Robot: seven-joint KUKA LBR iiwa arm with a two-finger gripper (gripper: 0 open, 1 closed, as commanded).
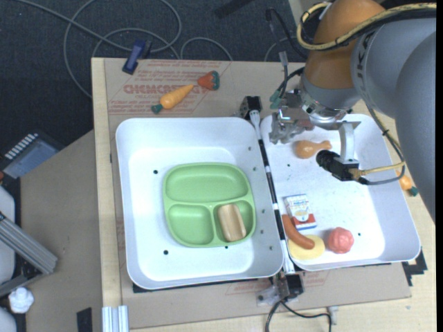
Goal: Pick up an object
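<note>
My gripper hangs low over the far left corner of the right bin, under the grey arm and its orange band. A tan toy drumstick lies just to its right on the bin floor, close to it but not visibly held. Nearer the front of this bin lie a small white and red box, a red sausage on a yellow piece, and a pink ball-like fruit.
The left bin holds a green divided plate with a tan bun in its front right compartment. A toy carrot and a blue object lie on the cardboard behind the bins. A black cable fitting hangs beside the drumstick.
</note>
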